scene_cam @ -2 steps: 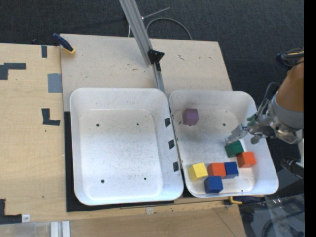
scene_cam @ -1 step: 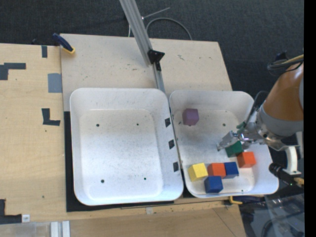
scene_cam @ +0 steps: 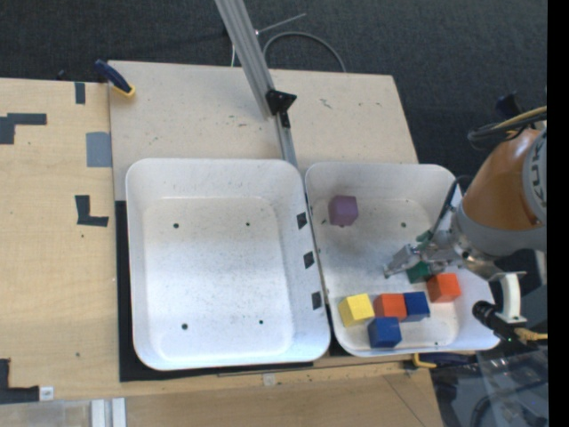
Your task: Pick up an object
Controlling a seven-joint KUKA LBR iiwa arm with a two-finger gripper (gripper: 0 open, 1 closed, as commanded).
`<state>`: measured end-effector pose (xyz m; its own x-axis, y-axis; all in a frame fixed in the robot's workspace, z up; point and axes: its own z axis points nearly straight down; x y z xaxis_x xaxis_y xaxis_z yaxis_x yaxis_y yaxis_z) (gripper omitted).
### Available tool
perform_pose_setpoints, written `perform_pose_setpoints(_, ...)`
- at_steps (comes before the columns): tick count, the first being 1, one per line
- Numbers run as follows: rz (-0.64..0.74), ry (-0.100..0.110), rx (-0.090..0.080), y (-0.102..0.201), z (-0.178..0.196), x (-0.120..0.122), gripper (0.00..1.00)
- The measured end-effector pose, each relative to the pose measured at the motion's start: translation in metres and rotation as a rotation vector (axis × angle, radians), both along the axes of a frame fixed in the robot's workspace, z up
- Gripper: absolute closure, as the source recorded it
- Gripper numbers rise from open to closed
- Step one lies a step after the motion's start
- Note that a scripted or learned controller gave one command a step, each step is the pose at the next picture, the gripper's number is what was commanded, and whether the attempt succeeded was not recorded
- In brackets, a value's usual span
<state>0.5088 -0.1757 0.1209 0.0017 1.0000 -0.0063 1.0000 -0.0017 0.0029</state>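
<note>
Hovering low in the right bin [scene_cam: 427, 178], the gripper [scene_cam: 411, 261], whose grasp I cannot tell, sits just above the cluster of blocks, the orange block [scene_cam: 444, 286] lying nearest, toward lower right.

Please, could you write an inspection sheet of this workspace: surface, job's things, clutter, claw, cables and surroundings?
Surface: pale bench bearing left bin and right bin.
Job's things: in the right bin, purple cube alone at the far side; yellow cube, orange cube, two blue cubes and another orange cube along the near edge.
Clutter: blue-yellow tool at the bench corner.
Claw: claw low over the right bin, beside the cubes; finger state unclear.
Cables: grey loop behind the bench.
Surroundings: dark carpet, slanted metal pole.
</note>
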Motion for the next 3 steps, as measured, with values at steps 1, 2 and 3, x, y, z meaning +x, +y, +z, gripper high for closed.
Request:
perform_pose_setpoints(1, 0.001, -0.001, 0.002, 0.001, 0.012, 0.001, 1.00)
perform_pose_setpoints(2, 0.002, -0.002, 0.004, -0.006, 0.070, 0.007, 1.00)
perform_pose_setpoints(3, 0.002, 0.003, 0.006, -0.006, 0.080, 0.007, 1.00)
